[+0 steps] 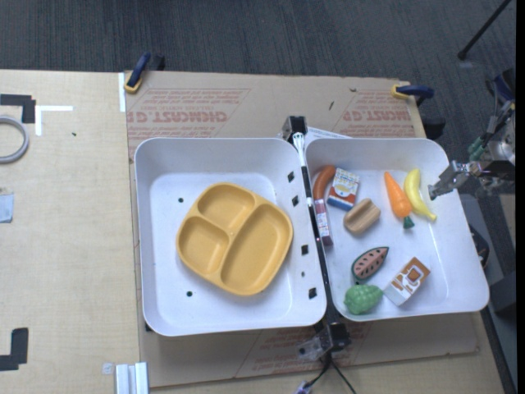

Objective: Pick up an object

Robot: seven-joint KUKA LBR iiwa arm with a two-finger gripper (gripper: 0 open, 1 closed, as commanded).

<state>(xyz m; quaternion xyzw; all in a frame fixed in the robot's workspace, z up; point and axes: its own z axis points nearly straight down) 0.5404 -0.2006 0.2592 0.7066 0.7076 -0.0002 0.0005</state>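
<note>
The right bin [459, 245] holds several toy foods. An orange carrot [398, 197] and a yellow banana [419, 194] lie side by side near its far right. A sausage [322, 183], a small blue and orange carton [343, 190] and a bread roll [362, 217] sit at its left. A watermelon slice [370, 263], green broccoli [362, 299] and a white and orange carton [408, 281] lie towards the front. My gripper [447, 183] hangs at the bin's right rim, just right of the banana and apart from it, with nothing visibly held.
The left bin [156, 220] holds a yellow divided plate [235, 238]. A thin dark pen-like stick [321, 220] lies along the wall between the bins. Both bins rest on cardboard [189, 113] held by clamps at the back corners.
</note>
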